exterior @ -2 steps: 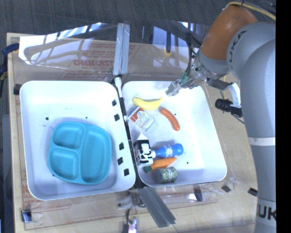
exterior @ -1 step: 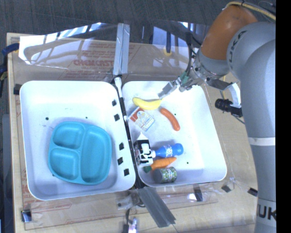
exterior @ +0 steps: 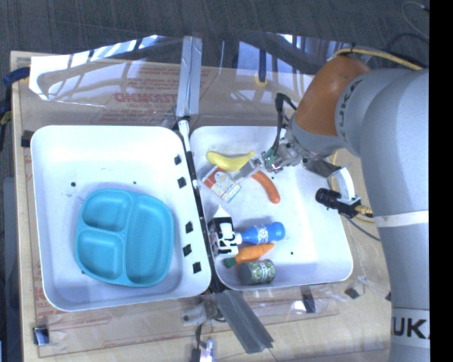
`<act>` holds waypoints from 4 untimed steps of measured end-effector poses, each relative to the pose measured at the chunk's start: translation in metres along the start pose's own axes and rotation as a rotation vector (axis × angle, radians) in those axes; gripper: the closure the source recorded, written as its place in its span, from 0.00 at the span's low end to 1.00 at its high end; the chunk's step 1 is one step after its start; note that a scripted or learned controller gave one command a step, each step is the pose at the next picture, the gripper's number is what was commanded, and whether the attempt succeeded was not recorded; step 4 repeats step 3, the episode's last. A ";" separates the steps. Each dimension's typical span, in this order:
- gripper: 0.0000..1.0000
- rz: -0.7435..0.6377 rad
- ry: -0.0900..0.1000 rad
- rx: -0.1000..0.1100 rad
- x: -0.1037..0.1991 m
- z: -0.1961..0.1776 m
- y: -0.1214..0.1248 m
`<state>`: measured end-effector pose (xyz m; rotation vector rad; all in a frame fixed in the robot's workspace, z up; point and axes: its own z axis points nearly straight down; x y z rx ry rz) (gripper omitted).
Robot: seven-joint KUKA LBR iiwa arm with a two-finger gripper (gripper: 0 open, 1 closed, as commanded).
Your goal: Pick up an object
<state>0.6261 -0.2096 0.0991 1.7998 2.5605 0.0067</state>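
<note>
**A:** What are we looking at first?

**B:** We are looking at the objects lying in the right bin [exterior: 328, 232]. A yellow banana [exterior: 228, 159] is lying near that bin's far edge. Just beside it, toward the bin's left wall, a small red and white packet [exterior: 222, 185] is resting. An orange sausage-shaped toy [exterior: 269, 188] is lying near the bin's middle.

**A:** And nearer the front edge?

**B:** A blue bottle [exterior: 258, 234] is lying on its side, a carrot [exterior: 253, 253] is lying just in front of it, and a greenish can [exterior: 257, 271] is sitting against the front wall. A black and white item [exterior: 224, 235] is sitting against the left wall.

**A:** Where is the gripper?

**B:** The gripper [exterior: 266, 163] is hanging low in the bin's far part, between the banana's right end and the sausage toy. We are seeing nothing between its fingers, and we cannot tell whether they are spread or pressed together.

**A:** So which step are we judging this to be?

**B:** We are judging it to be the approach; no grasp is showing yet. The next move is calling for the fingers to straddle one object and close on it, avoiding its neighbours.

**A:** And the other bin?

**B:** The left bin [exterior: 53, 172] is holding a blue divided tray [exterior: 125, 236].
</note>
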 end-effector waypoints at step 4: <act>0.00 -0.246 -0.001 0.000 0.022 -0.001 -0.069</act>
